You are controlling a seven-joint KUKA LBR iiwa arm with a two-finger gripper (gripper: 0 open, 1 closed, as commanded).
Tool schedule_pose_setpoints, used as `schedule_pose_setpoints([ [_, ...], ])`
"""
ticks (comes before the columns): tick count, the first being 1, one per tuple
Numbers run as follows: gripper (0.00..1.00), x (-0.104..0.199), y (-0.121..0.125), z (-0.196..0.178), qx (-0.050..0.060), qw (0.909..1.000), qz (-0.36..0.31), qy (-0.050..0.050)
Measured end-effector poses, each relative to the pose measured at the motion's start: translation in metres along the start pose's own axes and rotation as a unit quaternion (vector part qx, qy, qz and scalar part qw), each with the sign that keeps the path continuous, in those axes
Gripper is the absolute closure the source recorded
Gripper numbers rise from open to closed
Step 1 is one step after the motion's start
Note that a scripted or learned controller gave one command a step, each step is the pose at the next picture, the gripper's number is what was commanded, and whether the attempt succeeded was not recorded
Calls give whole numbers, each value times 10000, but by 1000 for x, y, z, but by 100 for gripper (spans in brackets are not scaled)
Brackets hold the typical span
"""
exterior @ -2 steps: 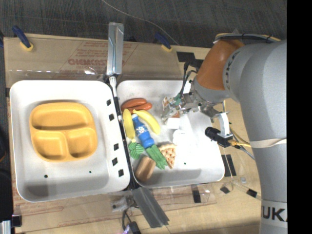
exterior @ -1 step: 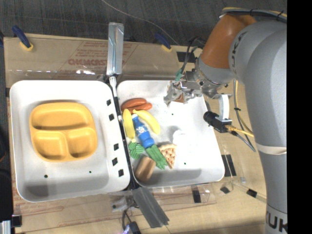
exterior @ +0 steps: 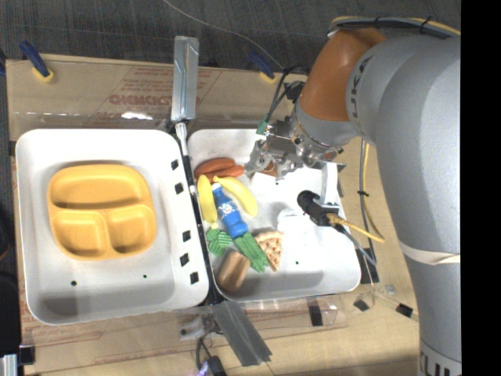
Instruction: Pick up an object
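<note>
The hand (exterior: 272, 161) hangs low over the far edge of the right bin (exterior: 344, 276), roughly midway along it. Whether it is open or closed cannot be told from this slant, and nothing can be seen in its hold. Behind it the arm (exterior: 407, 131) fills the right side, its orange band just above the wrist.

Just beside the hand, toward the bin's far left corner, lies a sausage (exterior: 219, 167). Next toward the near edge comes a banana (exterior: 244, 198), and a blue bottle (exterior: 229, 215) lies slantwise against it, white cap pointing to the far edge. Below the bottle is a green toy (exterior: 249, 249), touching a pizza slice (exterior: 271, 249) on its right. A brown cylinder (exterior: 232, 270) lies by the near left corner. All of these crowd the bin's left half — the right half shows bare white floor.

The left bin (exterior: 31, 288) sits edge to edge with the right one and carries a yellow tray (exterior: 100, 210) with three compartments, set toward its far left part. Both bins rest on the tabletop (exterior: 94, 84).
</note>
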State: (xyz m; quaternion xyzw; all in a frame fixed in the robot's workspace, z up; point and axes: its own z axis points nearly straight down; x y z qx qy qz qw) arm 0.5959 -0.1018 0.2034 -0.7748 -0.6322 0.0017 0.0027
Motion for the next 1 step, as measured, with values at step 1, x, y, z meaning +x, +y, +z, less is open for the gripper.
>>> schedule_pose_setpoints([
  [1,100,27,8,-7,-14,9957,930,-4],
])
